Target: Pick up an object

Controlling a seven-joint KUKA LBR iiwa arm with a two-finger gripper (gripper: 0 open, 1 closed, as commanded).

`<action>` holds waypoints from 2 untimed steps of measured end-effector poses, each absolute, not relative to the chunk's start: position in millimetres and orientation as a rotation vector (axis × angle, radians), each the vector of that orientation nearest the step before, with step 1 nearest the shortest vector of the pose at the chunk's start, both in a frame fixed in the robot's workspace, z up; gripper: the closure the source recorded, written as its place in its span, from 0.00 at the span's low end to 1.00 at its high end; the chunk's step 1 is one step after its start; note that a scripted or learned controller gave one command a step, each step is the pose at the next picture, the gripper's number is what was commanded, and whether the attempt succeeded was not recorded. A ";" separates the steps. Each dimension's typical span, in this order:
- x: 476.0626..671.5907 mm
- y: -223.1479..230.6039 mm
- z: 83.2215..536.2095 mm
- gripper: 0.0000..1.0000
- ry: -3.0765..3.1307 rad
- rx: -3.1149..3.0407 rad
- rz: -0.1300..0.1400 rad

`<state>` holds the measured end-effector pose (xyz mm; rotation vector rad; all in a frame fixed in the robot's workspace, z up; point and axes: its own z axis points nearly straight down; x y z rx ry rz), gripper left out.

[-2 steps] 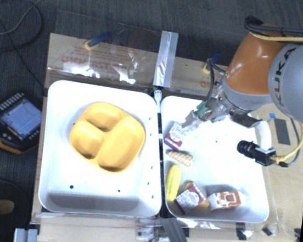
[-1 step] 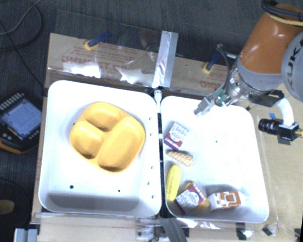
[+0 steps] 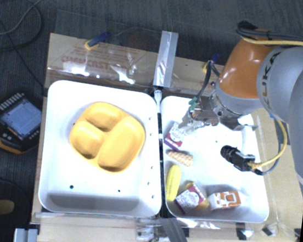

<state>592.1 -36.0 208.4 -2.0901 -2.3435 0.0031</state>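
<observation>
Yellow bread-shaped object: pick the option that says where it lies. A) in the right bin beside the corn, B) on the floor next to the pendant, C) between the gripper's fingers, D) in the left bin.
D: the yellow bread-shaped object lies in the left bin, apart from the corn in the right bin and from the gripper.

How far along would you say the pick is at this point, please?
Done: the gripper is down in the right bin, at the small purple packet. In hand: nothing visibly. Left: grasping and lifting; the corn and cartons lie untouched.
</observation>
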 end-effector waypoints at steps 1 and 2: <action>620.6 -64.9 229.5 1.00 -2.504 -1.902 0.006; 572.8 -109.5 196.8 1.00 -2.650 -1.687 0.002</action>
